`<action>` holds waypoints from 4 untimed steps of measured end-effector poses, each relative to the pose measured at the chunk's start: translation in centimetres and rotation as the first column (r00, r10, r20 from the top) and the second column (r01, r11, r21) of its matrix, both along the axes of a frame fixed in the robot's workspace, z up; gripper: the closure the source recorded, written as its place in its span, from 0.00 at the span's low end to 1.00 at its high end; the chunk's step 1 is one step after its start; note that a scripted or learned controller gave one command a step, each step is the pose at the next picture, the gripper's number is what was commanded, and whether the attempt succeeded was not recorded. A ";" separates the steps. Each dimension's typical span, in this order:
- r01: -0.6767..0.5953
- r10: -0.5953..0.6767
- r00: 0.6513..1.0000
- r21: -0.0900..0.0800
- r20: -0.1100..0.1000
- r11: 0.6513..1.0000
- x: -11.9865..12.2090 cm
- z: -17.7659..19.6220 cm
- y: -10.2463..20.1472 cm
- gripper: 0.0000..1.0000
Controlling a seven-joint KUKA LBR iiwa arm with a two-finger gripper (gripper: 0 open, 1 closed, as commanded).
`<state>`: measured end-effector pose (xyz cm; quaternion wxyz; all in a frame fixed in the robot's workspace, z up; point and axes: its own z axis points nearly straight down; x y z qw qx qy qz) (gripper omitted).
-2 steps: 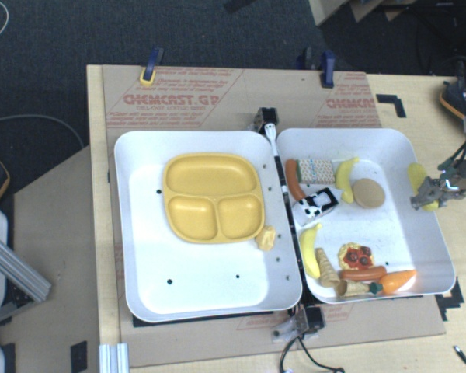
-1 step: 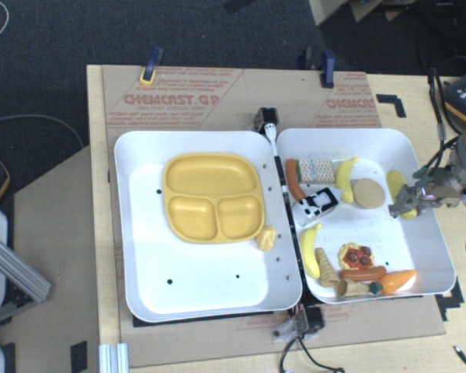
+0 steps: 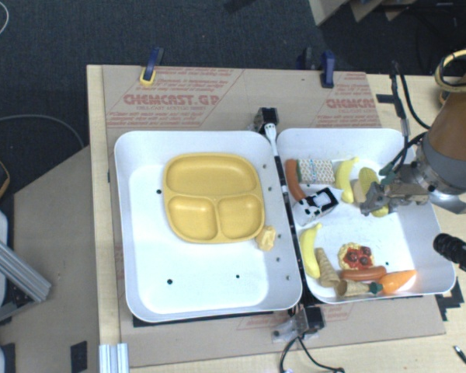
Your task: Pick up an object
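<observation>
Hovering low over right bin (image 3: 419, 231), beside yellow-green toy fruit (image 3: 356, 177) heaped there as pick stock: tool (image 3: 377, 202), seemingly lining up a grasp; finger state impossible to tell; nothing visibly held.

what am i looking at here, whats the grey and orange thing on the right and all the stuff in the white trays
This is one picture from a camera fixed above a bench, looking down at a slant. The grey and orange thing is a robot arm reaching in from the right; its hand hangs over the right bin. Whether the hand holds anything cannot be told from here. The two white trays are shallow bins. The left bin holds a yellow divided plate and a small pale piece beside it. The right bin holds toy food: a hot dog, a banana, a pizza slice and a carrot.
</observation>
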<state>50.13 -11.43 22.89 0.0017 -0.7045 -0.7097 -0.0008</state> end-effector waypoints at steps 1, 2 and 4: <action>0.002 -0.002 1.000 0.000 -0.003 1.000 -1.2 -0.6 6.2 1.00; 0.003 -0.003 1.000 -0.001 -0.003 1.000 -2.3 -1.3 10.7 1.00; 0.007 -0.007 1.000 -0.003 0.001 1.000 -1.8 -1.1 11.0 1.00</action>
